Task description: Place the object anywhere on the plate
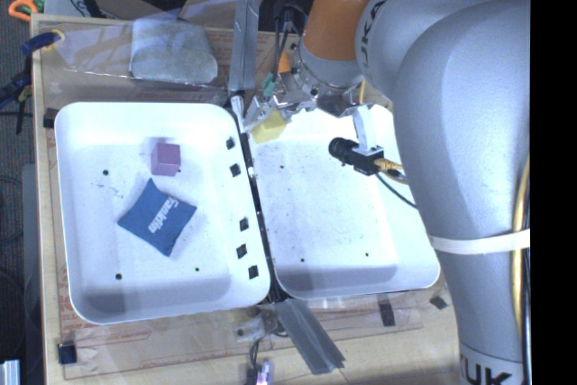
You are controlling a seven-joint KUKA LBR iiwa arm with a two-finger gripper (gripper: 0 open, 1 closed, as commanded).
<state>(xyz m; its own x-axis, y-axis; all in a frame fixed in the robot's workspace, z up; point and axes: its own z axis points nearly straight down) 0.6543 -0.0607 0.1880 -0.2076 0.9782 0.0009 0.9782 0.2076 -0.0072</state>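
My gripper (261, 111) hangs over the far left corner of the right bin (397, 270), close to the divider between the bins. A small pale yellow object (268, 130) shows right at its tip; whether it is gripped or lying on the bin floor is unclear. In the left bin (81, 284) a flat dark blue square plate (157, 216) lies near the middle, turned at an angle. A small purple cube (166, 157) sits just beyond the plate's far corner, not on it.
The arm's grey body and orange band (347, 4) cover the right bin's far and right side. A black cable fitting (353, 152) juts over the right bin. A grey cloth (174, 51) lies behind the left bin.
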